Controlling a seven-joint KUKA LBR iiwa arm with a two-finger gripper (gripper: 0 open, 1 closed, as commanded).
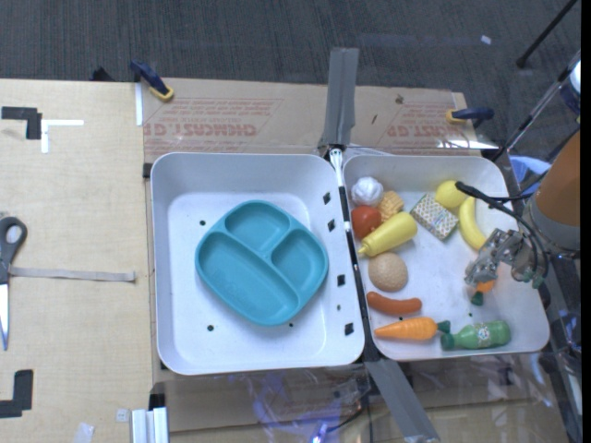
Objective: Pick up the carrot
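Observation:
The carrot [406,329], orange with a green stub at its right end, lies flat near the front wall of the right bin [517,344]. My gripper [484,270] hangs over the right part of that bin, up and to the right of the carrot and well apart from it. A small orange and green piece [478,292] shows just under the gripper's tip. The carrot itself is not in the gripper.
A red sausage [394,304], a tan potato [389,271], yellow corn [388,233], a tomato [366,219], a banana [470,221] and a green bottle [480,335] crowd the right bin. The left bin [166,247] holds a blue divided plate [261,261].

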